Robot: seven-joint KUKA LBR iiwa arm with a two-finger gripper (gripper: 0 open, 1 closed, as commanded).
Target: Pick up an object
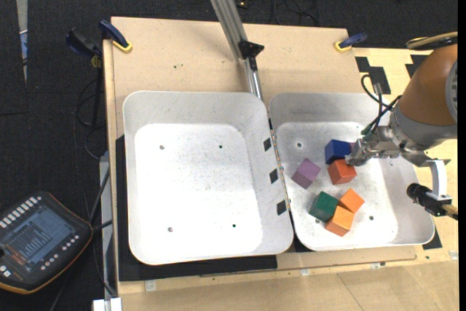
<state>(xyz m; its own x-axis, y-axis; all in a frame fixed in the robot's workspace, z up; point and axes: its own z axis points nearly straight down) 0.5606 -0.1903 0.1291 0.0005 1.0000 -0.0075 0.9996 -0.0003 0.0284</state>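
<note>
Several small blocks lie in the right bin [408, 229]: a blue block [336, 150], a red-orange block [341, 172], a purple block [306, 172], a green block [323, 206] and orange blocks [345, 210] stacked against the green one. My gripper [360, 154] reaches in from the right and sits low at the right side of the blue and red-orange blocks, touching or nearly touching them. Its tips are hidden by the wrist.
The left bin [145, 120] stands beside the right one. A metal pole [222, 0] slants down from the top toward the bins' shared edge. A teach pendant [36, 240] lies at the lower left, off the bench.
</note>
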